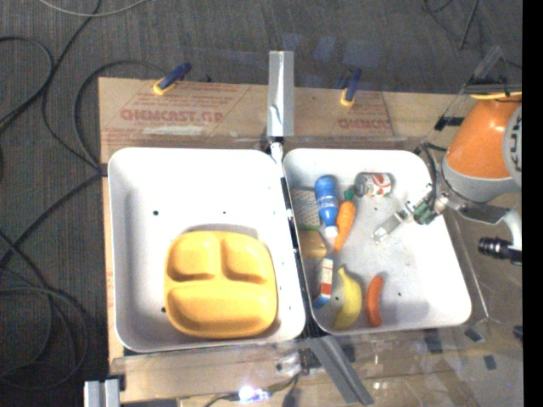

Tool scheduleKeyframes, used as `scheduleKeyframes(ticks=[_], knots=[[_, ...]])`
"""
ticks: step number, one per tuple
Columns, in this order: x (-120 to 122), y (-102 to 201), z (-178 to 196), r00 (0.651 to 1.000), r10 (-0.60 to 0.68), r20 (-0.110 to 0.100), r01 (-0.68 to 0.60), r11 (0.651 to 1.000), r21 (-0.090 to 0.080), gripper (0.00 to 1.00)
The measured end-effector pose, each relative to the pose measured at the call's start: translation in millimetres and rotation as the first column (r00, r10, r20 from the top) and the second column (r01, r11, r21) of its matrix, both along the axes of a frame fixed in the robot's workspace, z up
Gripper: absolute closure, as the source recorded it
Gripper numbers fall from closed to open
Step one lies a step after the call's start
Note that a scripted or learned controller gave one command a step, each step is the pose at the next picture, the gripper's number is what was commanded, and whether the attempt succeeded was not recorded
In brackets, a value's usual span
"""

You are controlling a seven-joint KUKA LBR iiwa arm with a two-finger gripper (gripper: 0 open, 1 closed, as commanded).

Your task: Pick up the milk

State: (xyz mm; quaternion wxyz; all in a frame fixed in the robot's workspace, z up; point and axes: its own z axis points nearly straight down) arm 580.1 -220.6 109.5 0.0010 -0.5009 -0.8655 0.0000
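- I see the arm (484, 155) coming in from the right, orange band over the R bin's (441, 312) far right corner.
- Claw (392, 225) sits low over the R bin's upper middle, angled down-left. I can't tell if it's released or clenched; too small and blurred. Nothing visibly between its tips.
- Milk (326, 200): I take it to be the blue-and-white bottle lying in the R bin's upper left, blue cap toward the far wall. Not sure of the label. It's apart from the claw, w/ the carrot between them.
- Carrot (343, 225) lies just right of the milk, slanted, touching or nearly touching it.
- Can (374, 184), red and silver, lies on its side near the far wall, just up-left of the claw.
- Banana (347, 297) at the near edge of the R bin; a small red-and-white tube (325, 282) just left of it, along the divider.
- Orange-red sausage-shaped item (374, 299) right of the banana, close but apart.
- L bin (144, 185) holds a yellow divided tray (222, 283), sitting toward the near right part.
- Both bins rest side by side on the table (170, 108), w/ blue-yellow clamps (170, 78) at its far edge.
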Motion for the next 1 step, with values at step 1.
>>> scheduleKeyframes(ticks=[1], knots=[[47.4,-3.2,44.7,0.982,0.187,0.003,-0.187,0.982,-0.004,0.00]])
